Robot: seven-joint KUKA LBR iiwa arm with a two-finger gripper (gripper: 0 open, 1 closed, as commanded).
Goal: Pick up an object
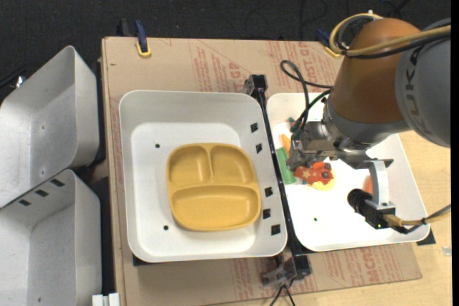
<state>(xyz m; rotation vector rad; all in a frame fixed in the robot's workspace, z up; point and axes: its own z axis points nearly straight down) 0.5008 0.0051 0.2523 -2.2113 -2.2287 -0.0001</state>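
My gripper (310,153) hangs low over the left part of the right bin (344,236), under the big orange wrist band. Just below it lies a small cluster of toys: a red and yellow piece (318,175), a green piece (289,173) and an orange stick (285,143) near the bin's left wall. The wrist body hides the fingertips, so nothing can be seen between them. A yellow divided tray (213,186) lies flat in the middle of the left bin (143,154).
Both bins rest on a cardboard sheet (201,61) on the bench. Black clips (257,84) run along the strip between the bins. Two more white bins (43,147) stand tilted off the left side. Cables trail on the dark floor behind.
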